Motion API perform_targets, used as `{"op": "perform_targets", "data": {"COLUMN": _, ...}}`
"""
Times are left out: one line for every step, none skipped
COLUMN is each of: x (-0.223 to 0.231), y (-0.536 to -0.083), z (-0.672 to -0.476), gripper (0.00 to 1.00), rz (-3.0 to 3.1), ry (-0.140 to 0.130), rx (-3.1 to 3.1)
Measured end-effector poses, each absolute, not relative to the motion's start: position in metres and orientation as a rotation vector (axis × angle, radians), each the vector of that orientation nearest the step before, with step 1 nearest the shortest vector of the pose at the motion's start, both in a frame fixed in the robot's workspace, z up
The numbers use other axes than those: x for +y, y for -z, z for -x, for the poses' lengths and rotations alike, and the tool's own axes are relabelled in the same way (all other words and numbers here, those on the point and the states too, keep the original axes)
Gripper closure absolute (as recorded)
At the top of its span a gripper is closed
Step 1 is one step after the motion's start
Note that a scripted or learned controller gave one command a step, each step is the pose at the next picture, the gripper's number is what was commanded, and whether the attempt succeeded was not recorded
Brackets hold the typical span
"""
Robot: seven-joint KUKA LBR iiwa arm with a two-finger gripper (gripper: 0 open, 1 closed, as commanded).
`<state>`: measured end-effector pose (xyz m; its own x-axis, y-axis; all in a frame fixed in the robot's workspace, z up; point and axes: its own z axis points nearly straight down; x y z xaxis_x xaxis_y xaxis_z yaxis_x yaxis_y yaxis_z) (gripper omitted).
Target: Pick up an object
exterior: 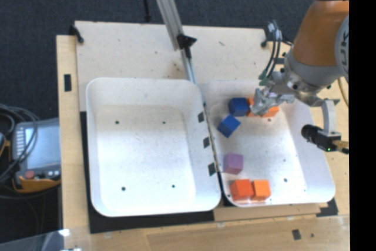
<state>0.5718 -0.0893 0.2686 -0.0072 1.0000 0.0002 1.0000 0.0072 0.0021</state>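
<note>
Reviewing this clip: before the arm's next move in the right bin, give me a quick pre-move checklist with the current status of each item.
1. Gripper over the right bin: ok, at its upper edge.
2. Target under gripper: cannot tell; an orange object peeks out beneath it.
3. Object held between fingers: cannot tell.
4. Neighbour spacing: not ok; a blue cube sits right beside the gripper, a second blue cube just below.
5. Purple cube and two orange blocks out of the way: ok, near the bin's lower edge.
</note>
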Motion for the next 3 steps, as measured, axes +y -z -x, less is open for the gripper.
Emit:
{"op": "perform_targets", "data": {"x": -0.047, "y": -0.255, "z": -0.585, "gripper": 1.00, "rz": -2.216, "ry": 0.002, "rx": 2.227}}
{"op": "perform_targets", "data": {"x": -0.008, "y": -0.255, "z": -0.603, "gripper": 1.00, "rz": -2.214, "ry": -0.002, "rx": 2.226}}
{"op": "perform_targets", "data": {"x": 0.043, "y": -0.252, "z": -0.629, "gripper": 1.00, "rz": -2.217, "ry": -0.002, "rx": 2.225}}
